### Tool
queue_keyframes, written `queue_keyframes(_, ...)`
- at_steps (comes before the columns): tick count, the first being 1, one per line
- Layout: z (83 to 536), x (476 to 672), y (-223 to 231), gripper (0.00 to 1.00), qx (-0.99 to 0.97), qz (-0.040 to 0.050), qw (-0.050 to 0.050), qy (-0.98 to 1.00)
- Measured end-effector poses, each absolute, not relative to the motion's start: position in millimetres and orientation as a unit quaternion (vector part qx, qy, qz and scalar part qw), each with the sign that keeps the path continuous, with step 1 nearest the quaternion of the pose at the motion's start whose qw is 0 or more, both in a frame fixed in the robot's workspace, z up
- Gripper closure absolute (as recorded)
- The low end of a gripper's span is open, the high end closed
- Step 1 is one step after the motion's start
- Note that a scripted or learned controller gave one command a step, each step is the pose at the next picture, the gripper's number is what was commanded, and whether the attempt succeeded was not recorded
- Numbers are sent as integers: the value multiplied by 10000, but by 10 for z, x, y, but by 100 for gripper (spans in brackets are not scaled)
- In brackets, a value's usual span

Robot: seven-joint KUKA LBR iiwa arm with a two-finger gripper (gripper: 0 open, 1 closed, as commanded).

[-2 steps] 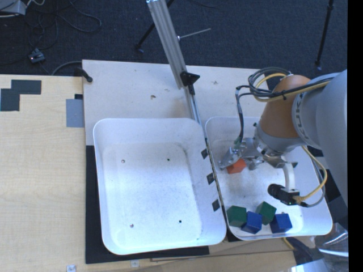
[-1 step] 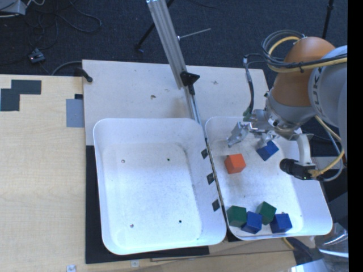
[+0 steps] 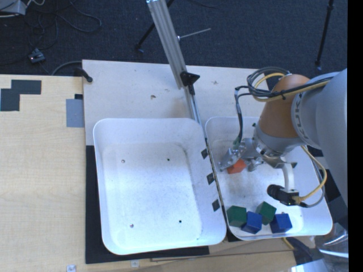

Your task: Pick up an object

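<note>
My gripper [image 3: 233, 158] is low inside the right bin [image 3: 248, 192], close to its left wall. An orange block [image 3: 237, 166] lies right at the gripper's tip, partly covered by it, and I cannot make out whether it is gripped. Along the bin's front edge sit a green block [image 3: 236, 214], a blue block [image 3: 253, 222], a second green block [image 3: 265, 211] and a second blue block [image 3: 281, 222]. They are clustered together, well apart from the gripper.
The left bin [image 3: 147, 180] adjoins the right one, with black clips on the shared wall [image 3: 209, 163]. A slanted aluminium rail [image 3: 173, 50] rises behind the bins. The arm's body and cables [image 3: 283, 118] hang over the right bin's back right.
</note>
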State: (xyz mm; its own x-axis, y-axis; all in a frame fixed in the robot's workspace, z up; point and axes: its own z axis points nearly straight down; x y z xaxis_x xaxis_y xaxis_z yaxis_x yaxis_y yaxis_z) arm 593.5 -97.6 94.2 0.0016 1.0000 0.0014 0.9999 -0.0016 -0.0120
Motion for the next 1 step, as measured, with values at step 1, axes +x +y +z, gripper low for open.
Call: queue_keyframes(1, 1082, 5955, -989, 100, -7086, 17, 26, -7056)
